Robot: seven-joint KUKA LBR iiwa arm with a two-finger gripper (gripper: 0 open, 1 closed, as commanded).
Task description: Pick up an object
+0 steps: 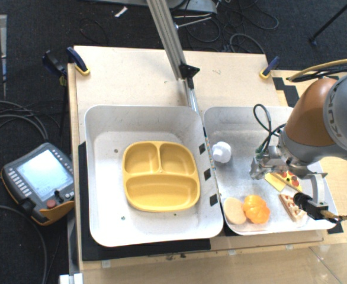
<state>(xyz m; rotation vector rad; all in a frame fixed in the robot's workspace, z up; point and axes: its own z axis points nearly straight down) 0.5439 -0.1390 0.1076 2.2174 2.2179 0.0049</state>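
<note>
Since the pincer [261, 169] sits low in the right bin [240, 123], and you cannot tell from this overhead view how it is set, check it before lifting. Your nearest target is the yellow wedge [275, 181] just beside it, toward the arm; aim squarely over that. Nearer the front rim lie an orange toy [257, 209], a pale round piece [234, 210] and a pizza slice [293, 206]; a white cap-like object [221, 152] lies toward the left bin [96, 158], which holds a yellow divided plate [160, 176].
</note>
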